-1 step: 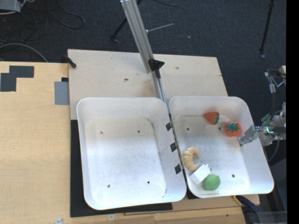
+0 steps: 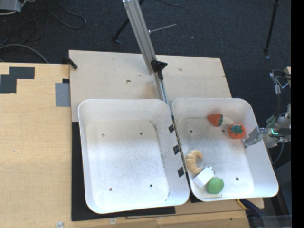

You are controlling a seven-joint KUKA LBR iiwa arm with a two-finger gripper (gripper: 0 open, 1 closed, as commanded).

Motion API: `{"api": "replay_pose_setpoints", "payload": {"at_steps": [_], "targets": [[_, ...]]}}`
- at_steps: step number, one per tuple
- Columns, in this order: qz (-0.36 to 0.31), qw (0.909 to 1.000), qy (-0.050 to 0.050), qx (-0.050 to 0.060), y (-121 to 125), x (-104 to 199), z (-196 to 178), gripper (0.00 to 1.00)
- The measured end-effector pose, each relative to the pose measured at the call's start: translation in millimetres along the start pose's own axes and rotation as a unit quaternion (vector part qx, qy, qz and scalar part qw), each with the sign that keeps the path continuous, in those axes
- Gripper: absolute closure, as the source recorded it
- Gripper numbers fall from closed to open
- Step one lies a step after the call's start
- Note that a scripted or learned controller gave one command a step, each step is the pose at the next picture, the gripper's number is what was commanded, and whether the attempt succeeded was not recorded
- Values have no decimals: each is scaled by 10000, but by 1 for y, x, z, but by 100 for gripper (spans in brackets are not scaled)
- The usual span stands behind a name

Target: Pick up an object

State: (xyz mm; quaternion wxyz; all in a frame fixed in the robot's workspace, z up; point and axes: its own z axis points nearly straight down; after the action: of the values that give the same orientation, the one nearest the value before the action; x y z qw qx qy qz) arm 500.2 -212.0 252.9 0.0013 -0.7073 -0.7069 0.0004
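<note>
White plastic bins sit side by side on the tabletop [image 2: 190, 70], and the hand [image 2: 251, 137] is at the outer rim of the right bin [image 2: 259, 175], low over its edge. It is small and partly blurred, so I cannot tell its state. Just beside the hand, inside this bin, lies a tomato [image 2: 237, 131], red-orange with a green top. A little further from the hand is a strawberry [image 2: 215, 119], also red. Well apart from the hand, near the wall between the bins, lies a croissant [image 2: 194, 160], and touching it below is a white block [image 2: 203, 177]. A green ball [image 2: 215, 185] rests against this block. Nothing is seen in the hand. The left bin [image 2: 95, 127] is on the far side from the hand. A metal rail [image 2: 142, 34] leans over the tabletop beyond both bins.
</note>
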Motion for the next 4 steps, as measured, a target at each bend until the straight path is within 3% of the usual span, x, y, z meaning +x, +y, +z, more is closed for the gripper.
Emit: {"api": "replay_pose_setpoints", "payload": {"at_steps": [1, 3, 4], "targets": [[-4, 10000, 12, 33, -1, 4, 64, 0], [9, 10000, -1, -3, 3, 9, 161, 0], [34, 10000, 1, 8, 2, 8, 151, 100]]}}
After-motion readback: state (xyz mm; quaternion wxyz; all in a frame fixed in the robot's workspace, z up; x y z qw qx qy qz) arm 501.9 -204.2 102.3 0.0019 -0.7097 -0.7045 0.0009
